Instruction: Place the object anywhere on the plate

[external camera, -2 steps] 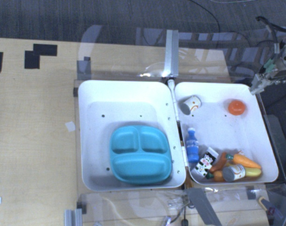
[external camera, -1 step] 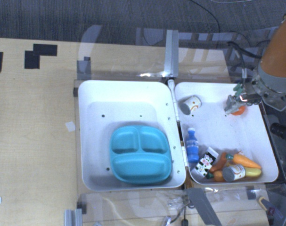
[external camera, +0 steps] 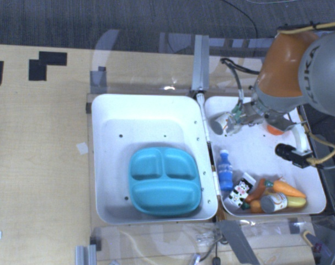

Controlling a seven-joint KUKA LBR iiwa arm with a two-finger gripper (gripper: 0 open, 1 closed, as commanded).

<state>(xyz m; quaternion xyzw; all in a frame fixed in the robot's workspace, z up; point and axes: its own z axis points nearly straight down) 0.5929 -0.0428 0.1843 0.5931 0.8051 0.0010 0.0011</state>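
The grey arm with its orange band reaches in from the right over the right bin (external camera: 320,200); its gripper (external camera: 229,123) hangs above the far-left part of that bin, and whether it is spread or pressed together I cannot tell, nor whether anything sits in it; the blue plate (external camera: 165,181), with three compartments, lies in the near half of the left bin (external camera: 109,115); the loose things lie along the near edge of the right bin: a blue bottle (external camera: 225,171) just beside the dividing wall, a black-and-white toy (external camera: 241,192), a carrot (external camera: 288,189), a yellow piece (external camera: 297,202) and a grey can (external camera: 270,203), all crowded together; none of them is on the plate
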